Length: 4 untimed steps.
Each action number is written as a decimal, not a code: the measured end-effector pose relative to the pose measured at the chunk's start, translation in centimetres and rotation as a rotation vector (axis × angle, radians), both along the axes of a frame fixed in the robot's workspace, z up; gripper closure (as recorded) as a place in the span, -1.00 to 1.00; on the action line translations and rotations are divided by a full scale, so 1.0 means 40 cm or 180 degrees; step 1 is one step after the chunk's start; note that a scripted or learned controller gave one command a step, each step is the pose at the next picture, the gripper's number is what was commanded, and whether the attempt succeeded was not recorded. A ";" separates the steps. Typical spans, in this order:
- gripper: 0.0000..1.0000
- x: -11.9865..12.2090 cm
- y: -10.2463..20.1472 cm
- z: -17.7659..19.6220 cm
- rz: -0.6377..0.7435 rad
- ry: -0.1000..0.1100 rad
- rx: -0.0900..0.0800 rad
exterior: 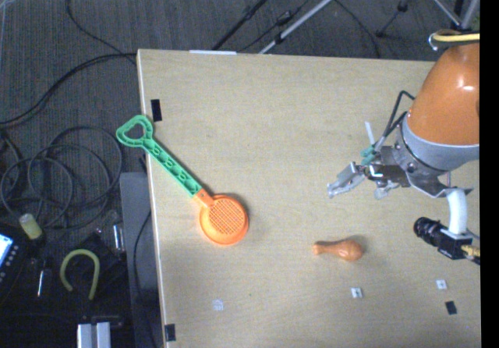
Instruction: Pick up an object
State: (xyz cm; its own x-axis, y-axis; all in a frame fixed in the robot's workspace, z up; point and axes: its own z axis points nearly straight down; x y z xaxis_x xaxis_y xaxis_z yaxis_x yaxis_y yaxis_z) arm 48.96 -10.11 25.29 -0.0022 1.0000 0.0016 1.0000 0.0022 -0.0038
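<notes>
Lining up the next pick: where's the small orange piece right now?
The small orange piece lies low on the bench, right of the sieve scoop, below the gripper.

On the bench (273,104) a strainer (191,186) lies left of centre, its handle running up and left from the round head. Well to its right lies a small pear-shaped toy (340,249). The gripper (341,185) hangs above and behind that toy.
</notes>
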 end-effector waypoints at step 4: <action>-1.00 0.447 -0.143 -0.422 0.1162 -0.0011 -0.0009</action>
